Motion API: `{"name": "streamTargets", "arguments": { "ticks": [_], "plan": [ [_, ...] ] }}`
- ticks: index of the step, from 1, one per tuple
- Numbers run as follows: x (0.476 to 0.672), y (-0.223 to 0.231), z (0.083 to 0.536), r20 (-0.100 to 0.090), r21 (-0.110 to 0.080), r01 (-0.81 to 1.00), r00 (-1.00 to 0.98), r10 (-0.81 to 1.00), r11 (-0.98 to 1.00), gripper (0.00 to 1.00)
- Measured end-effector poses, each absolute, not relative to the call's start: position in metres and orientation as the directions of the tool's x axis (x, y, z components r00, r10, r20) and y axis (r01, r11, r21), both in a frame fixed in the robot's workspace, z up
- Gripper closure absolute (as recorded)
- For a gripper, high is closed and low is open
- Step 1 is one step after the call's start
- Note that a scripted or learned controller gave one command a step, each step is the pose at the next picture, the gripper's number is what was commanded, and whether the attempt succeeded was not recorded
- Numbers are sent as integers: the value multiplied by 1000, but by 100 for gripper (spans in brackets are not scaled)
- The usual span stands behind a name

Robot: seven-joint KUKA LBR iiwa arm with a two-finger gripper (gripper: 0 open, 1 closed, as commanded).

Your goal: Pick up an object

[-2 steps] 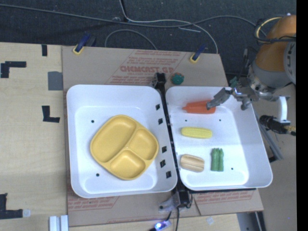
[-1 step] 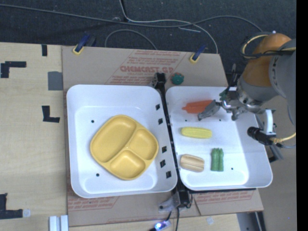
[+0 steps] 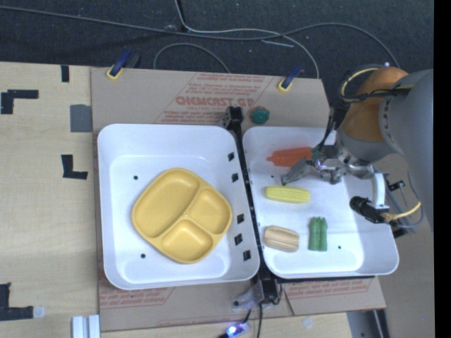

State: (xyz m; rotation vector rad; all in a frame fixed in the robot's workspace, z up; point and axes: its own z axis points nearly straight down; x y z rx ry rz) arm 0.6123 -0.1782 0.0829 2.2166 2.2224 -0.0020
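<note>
Gripper (image 3: 296, 177), fingers spread with nothing between them, hovers in the right bin (image 3: 366, 259) between the carrot (image 3: 287, 157) just above and the corn cob (image 3: 287, 195) just below; both lie crosswise.

even overhead light, soft shadows, slightly grainy

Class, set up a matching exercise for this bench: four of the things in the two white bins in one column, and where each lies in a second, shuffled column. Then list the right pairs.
Things:
1. yellow plastic divided plate
2. orange toy carrot
3. tan toy bread roll
4. green toy asparagus bundle

Places:
A. right bin, near left corner
B. left bin, middle
C. right bin, right of the roll
D. right bin, far end, by the gripper

Pairs: 1-B, 2-D, 3-A, 4-C
</note>
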Motion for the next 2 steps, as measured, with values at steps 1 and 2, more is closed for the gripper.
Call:
{"name": "streamTargets", "arguments": {
  "ticks": [1,2],
  "plan": [
    [613,-179,96,-5,3,1000,-2,1000,2,100],
    [612,-177,139,-1,3,1000,-1,1000,1,100]
  ]
}}
